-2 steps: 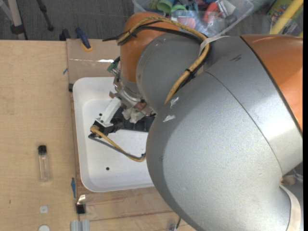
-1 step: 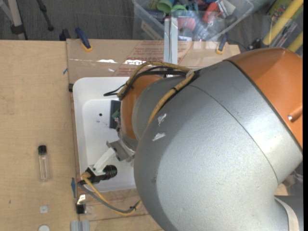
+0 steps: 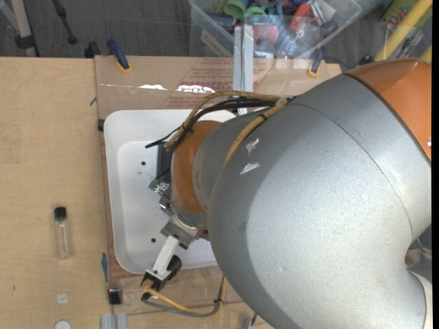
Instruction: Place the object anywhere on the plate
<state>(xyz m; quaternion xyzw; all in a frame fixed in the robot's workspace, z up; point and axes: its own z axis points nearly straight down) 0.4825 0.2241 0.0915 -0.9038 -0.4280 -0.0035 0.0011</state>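
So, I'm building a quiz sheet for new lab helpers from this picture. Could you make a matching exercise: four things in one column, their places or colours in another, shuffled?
Things:
1. glass vial
2. white bin
3. clear tub of toys
4. arm's band

Descriptions:
A. orange
B. behind the bench, top of view
C. lying on the wooden bench, left of the bin
D. under the arm

Pairs: 1-C, 2-D, 3-B, 4-A

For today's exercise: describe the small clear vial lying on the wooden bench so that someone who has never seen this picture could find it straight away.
Start at the white bin under the big grey arm, then move left onto the bare wooden bench. There the vial lies by itself, apart from the bin. It is a small clear tube with a black cap at its upper end, unlike the tiny flat bits nearer the bottom edge.
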